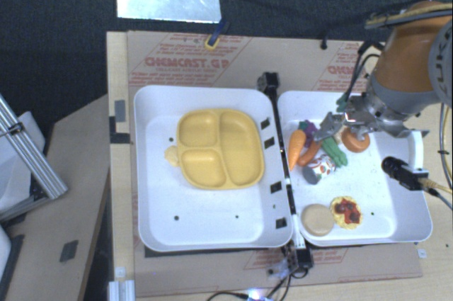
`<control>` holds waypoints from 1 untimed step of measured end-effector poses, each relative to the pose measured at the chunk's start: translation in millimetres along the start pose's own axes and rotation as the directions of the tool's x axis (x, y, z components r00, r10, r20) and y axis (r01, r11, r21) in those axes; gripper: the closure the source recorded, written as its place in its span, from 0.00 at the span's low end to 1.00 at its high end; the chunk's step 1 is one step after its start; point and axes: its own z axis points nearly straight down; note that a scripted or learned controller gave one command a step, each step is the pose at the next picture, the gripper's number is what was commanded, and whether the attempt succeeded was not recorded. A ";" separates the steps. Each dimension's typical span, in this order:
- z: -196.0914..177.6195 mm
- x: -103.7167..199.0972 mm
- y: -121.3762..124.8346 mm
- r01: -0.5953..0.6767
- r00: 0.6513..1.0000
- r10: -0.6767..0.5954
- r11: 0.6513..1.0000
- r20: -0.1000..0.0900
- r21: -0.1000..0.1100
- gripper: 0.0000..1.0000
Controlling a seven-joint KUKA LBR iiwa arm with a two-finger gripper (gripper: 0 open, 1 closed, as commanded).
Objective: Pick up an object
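We've got the gripper (330, 128) low over the right bin's (403, 225) far-left corner, just above the carrots (300, 146) and green veggie (334, 151); can't tell its grip state.

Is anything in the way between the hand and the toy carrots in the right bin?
Nothing visible blocks it. The hand hovers right above the toy pile in the right bin, with the carrots just to its left in view and a green vegetable directly beneath. They lie packed together, so a grasp may catch neighbours.
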 end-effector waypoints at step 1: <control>-7.3 0.0 2.7 0.002 1.000 -0.002 1.000 0.002 -0.014 0.00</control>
